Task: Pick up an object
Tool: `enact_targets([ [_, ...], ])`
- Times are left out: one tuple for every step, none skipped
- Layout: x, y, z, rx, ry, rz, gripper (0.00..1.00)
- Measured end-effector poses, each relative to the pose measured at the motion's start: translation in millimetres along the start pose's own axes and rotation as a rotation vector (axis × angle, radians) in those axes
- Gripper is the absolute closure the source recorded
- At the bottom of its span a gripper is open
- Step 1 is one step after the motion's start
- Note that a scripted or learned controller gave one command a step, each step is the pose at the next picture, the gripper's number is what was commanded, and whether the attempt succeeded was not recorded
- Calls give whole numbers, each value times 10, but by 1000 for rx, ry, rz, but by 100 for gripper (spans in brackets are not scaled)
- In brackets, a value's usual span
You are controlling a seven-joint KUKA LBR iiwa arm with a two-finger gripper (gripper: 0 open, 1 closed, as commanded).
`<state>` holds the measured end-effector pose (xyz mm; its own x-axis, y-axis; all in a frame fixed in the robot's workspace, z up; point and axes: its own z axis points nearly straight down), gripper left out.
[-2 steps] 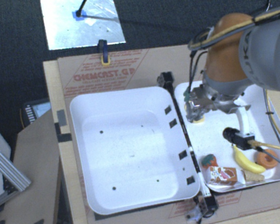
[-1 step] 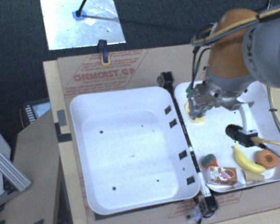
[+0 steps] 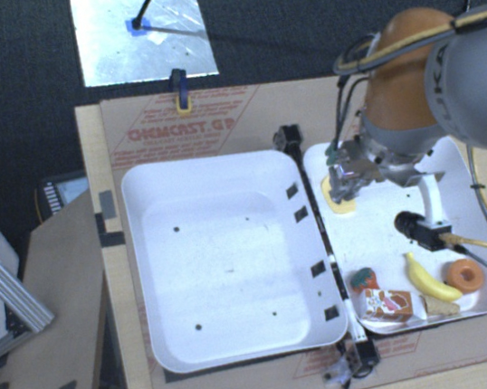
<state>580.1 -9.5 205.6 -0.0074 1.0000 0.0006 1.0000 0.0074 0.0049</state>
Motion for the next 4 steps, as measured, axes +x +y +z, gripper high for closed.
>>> enact_targets([
  [3,9,-104,-2,1,-3,100],
  [618,-31,-56,3,2,-3,100],
  [1593,280,-1229,-11,6,-8,100],
  [2224,503,103,14,-1,-1,100],
])
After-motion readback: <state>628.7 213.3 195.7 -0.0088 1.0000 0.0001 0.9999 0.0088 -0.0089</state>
